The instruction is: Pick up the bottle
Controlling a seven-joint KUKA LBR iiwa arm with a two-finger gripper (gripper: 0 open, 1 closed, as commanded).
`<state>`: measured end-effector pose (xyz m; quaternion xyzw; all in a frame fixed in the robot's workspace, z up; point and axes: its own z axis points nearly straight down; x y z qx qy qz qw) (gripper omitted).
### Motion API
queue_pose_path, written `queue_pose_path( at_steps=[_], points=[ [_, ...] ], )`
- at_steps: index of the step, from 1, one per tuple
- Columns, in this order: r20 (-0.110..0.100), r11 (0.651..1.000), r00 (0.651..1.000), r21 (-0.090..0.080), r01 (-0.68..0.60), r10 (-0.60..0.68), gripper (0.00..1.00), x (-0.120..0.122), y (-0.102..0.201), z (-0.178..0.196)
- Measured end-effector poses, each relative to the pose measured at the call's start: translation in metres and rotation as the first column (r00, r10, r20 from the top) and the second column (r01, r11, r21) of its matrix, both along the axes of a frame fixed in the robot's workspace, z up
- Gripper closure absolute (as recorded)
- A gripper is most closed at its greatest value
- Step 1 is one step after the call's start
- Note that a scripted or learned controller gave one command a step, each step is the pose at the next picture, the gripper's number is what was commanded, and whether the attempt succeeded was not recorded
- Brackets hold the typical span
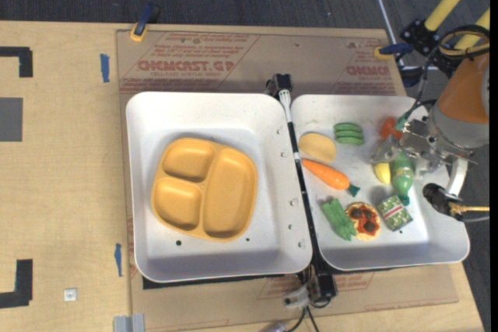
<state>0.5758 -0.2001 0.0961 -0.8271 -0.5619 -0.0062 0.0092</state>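
Observation:
The bottle is small and green, lying in the right bin near its right side, between a yellow lemon-like piece and the bin wall. My gripper hangs at the right side of the right bin, directly over the bottle's upper end. The metal gripper body covers the top of the bottle, so contact cannot be judged. The grey arm with its orange band comes in from the right edge.
The right bin also holds a carrot, a pale potato, a green ridged piece, a red piece, a green pod, a pizza slice and a small green box. A yellow divided tray lies in the left bin.

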Motion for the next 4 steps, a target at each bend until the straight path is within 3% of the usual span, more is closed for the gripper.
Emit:
queue_pose_path(
  at_steps=[1,2,3,4],
  points=[
    [0.006,1.000,1.000,-0.004,-0.001,0.001,1.00,0.002,-0.002,0.014],
    [0.002,1.000,1.000,-0.001,-0.002,0.002,0.00,0.001,0.000,0.011],
    [0.002,0.951,0.951,-0.025,-0.308,0.309,0.00,-0.039,0.040,-0.010],
    [0.006,0.951,0.952,-0.030,-0.307,0.307,1.00,-0.038,0.038,0.001]
  ],
)
